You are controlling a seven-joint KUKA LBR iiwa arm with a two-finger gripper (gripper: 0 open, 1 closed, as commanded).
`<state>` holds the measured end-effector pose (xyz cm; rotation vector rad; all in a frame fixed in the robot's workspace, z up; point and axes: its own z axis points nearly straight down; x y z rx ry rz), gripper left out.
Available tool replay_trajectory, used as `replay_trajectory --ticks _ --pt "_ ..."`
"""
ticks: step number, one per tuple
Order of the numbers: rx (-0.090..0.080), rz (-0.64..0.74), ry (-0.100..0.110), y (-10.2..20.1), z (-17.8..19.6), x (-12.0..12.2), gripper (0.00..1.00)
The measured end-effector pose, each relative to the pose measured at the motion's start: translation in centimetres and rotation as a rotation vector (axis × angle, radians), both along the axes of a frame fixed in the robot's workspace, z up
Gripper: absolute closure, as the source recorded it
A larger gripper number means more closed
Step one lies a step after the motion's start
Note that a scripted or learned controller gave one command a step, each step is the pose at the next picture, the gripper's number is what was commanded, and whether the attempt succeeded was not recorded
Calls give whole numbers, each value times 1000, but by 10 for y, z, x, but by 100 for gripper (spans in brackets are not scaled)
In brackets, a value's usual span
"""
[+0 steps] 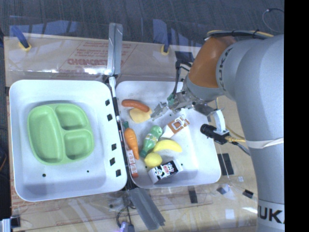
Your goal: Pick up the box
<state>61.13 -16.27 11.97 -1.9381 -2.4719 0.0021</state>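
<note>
A small white and orange box (178, 124) lies in the right bin (205, 166), toward its right middle. A second, black and white box (164, 170) lies near that bin's front wall. My gripper (166, 107) hangs over the back part of the right bin, just up and left of the white and orange box, between it and a sausage (135, 104). Nothing shows held in it. The grey arm with its orange band (207, 64) comes in from the right and covers the bin's back right corner.
Also in the right bin: a yellow potato-like piece (140, 115), a carrot (131, 143), a green bottle (152, 137), a banana (167, 145) and a lemon (152, 159). The left bin (19, 178) holds a green compartment tray (60, 132).
</note>
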Motion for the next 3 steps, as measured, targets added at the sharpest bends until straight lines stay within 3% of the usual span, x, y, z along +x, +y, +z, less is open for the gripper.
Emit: replay_trajectory --ticks 1,2,3 --pt "1 36 0 61 -28 46 0" --pt "1 8 1 0 -28 10 0" --pt "1 -52 -1 57 -27 46 0"
